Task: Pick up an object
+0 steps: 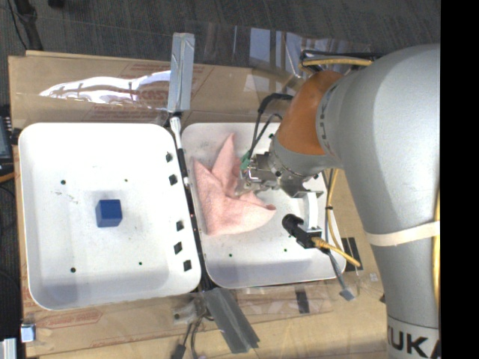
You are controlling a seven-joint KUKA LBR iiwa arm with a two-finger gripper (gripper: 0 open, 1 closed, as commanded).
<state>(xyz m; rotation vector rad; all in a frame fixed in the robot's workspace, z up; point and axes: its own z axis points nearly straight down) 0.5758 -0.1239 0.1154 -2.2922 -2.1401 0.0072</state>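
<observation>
Reached down into the right bin (314, 271), low over the right edge of a pink cloth (228, 193), with the hand (251, 176) at or just above the fabric. Could not tell whether open, closed or gripping, since the wrist and its cables hid the fingertips from above; possibly touching the cloth, though contact itself stayed hidden. Looked placed there because the cloth lay rumpled, with a raised peak near the hand and a flat point spreading toward the bin's front right, giving a fold easier to pinch than flat fabric. Came in from the right with the orange band (303, 118) and the grey arm (382, 155) looming over the bin's far right corner, leaving the rest of the cloth in plain sight. Beyond the cloth, toward the divide, sat a row of black clips (179, 204) joining the two bins. Further left, well apart from the hand, rested a small blue cube (109, 212) near the middle of the left bin (45, 144), untouched and judged not the present target. Under both, brown cardboard (97, 81) covered the surface, likely to steady the bins.
</observation>
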